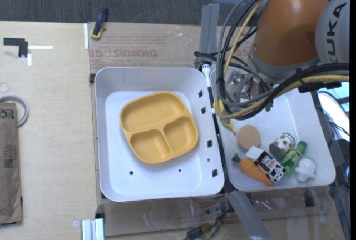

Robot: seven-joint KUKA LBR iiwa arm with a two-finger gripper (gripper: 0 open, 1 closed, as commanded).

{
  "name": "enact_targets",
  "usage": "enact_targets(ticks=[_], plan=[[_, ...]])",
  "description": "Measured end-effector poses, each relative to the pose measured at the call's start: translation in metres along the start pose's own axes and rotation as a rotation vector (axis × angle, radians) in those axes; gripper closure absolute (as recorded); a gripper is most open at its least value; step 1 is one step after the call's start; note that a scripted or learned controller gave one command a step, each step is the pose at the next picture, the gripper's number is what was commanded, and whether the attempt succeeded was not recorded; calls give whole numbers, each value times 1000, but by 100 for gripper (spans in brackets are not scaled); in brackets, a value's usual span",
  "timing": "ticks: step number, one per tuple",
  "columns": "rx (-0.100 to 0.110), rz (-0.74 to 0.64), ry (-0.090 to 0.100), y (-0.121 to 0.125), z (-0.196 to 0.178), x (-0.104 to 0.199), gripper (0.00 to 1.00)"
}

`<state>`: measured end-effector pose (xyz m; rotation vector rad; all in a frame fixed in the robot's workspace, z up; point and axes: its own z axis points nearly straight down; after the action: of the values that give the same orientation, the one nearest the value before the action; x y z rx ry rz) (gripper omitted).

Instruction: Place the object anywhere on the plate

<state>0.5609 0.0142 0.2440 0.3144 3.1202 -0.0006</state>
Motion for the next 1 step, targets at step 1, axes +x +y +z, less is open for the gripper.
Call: enact_targets(ticks=[1], plan=[[1, 142, 2, -74, -46, 9, 100]])
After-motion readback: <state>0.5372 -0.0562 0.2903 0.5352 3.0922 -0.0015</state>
